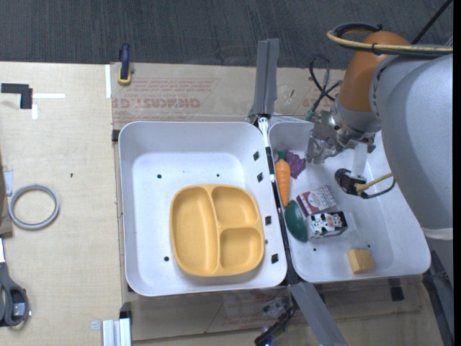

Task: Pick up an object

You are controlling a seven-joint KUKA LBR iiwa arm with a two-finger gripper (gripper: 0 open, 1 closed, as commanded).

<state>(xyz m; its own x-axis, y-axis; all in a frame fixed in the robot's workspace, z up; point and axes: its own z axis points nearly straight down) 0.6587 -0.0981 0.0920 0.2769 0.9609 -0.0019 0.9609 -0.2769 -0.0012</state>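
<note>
1. A cluster of small objects lies in the right bin [403, 251], right of centre in the frame: an orange carrot [282, 181] along the bin's left wall, a dark green rounded item [295, 221] just below it, a small printed carton [322, 212] beside that, and a tan block [361, 259] apart toward the lower right. Something purple [296, 162] peeks out just above the carrot.

2. The gripper [317, 150] hangs over the upper part of the right bin, near the purple item and the carrot's top; nothing can be seen held in it, and whether it is parted or closed cannot be told from this angle.

3. Judged from here, a descent risks catching the bin wall or the divider [268, 85], since the nearest objects hug that edge; crowded neighbours could also be nudged aside or grabbed together.

4. The left bin [144, 193], mid-frame, holds a yellow sectioned tray [216, 229].

5. The bins sit on a pale wooden bench [57, 150]; a grey tape roll [32, 206] lies at far left, scissors [11, 301] at lower left, dark carpet [180, 13] across the top.
</note>
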